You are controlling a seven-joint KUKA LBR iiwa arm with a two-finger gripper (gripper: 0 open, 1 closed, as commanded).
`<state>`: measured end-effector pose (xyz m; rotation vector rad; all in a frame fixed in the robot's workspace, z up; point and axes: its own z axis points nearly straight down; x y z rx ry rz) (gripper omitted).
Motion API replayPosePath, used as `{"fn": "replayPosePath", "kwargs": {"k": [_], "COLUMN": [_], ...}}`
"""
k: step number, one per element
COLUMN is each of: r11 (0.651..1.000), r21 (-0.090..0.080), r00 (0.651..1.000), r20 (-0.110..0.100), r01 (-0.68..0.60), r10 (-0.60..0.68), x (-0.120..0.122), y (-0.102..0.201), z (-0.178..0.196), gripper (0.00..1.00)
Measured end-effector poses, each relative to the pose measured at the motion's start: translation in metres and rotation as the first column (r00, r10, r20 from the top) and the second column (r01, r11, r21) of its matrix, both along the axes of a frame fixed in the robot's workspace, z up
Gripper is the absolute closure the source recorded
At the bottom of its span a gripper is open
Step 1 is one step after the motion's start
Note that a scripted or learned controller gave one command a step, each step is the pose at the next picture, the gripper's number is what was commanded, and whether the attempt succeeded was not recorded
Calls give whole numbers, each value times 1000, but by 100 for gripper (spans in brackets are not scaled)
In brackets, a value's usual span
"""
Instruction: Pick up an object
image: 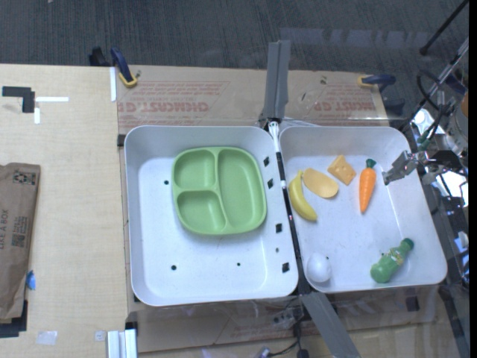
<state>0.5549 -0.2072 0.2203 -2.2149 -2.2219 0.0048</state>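
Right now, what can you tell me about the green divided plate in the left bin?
The green divided plate is pale green, looks like matte plastic, and is a rounded square with raised ridges splitting it into three compartments: two smaller ones on the view's left and one long one on the right. Nothing lies in it. It sits flat, face up, slightly rotated, toward the far side of the left bin, touching only the bin's floor.

In the right bin we note a yellow plastic banana beside a yellow-orange slice, a tan cheese-like wedge, an upright-pointing orange carrot, a white egg and a tilted green bottle.
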Motion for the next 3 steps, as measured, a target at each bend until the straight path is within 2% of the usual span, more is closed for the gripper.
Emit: {"fn": "replayPosePath", "kwargs": {"k": [1, 2, 3], "r11": [999, 999, 1000], "r21": [0, 1, -1], "r00": [999, 999, 1000], "r20": [3, 0, 1], "r01": [-48, -49, 14], "r10": [48, 49, -14], "x": [36, 36, 55], "y": [-4, -4, 61], "z": [-120, -112, -35], "gripper": [0, 100, 100]}}
